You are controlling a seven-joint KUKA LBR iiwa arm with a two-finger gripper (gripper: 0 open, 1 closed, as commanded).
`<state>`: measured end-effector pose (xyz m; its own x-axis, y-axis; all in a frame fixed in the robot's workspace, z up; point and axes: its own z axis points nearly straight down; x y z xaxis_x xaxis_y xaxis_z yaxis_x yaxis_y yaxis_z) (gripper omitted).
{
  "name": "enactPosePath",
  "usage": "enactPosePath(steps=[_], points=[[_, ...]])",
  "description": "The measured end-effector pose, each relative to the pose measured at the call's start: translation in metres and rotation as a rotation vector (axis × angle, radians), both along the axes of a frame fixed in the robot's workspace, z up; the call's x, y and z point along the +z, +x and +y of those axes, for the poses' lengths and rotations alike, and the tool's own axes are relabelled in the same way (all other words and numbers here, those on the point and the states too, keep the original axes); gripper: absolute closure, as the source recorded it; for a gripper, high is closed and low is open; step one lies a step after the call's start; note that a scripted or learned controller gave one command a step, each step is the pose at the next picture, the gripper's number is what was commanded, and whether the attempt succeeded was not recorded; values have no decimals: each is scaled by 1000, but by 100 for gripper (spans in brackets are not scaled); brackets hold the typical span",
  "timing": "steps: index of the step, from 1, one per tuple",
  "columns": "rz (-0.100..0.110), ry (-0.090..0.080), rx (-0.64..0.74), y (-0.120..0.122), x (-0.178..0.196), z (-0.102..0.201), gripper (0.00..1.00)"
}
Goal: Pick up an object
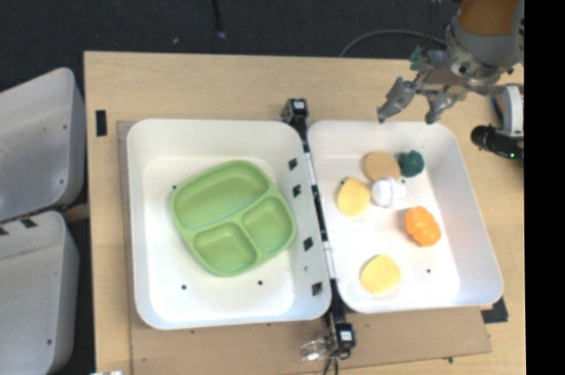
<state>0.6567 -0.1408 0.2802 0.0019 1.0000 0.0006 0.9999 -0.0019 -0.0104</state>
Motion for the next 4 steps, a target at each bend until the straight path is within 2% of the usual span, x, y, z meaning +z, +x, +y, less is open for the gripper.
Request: enactPosePath(steps=[1,3,4], points=[[-12,-1,2,2,7,0,0],[-5,-2,-4,-7,-117,5,0],[-16,-5,-4,-9,-176,3,0]])
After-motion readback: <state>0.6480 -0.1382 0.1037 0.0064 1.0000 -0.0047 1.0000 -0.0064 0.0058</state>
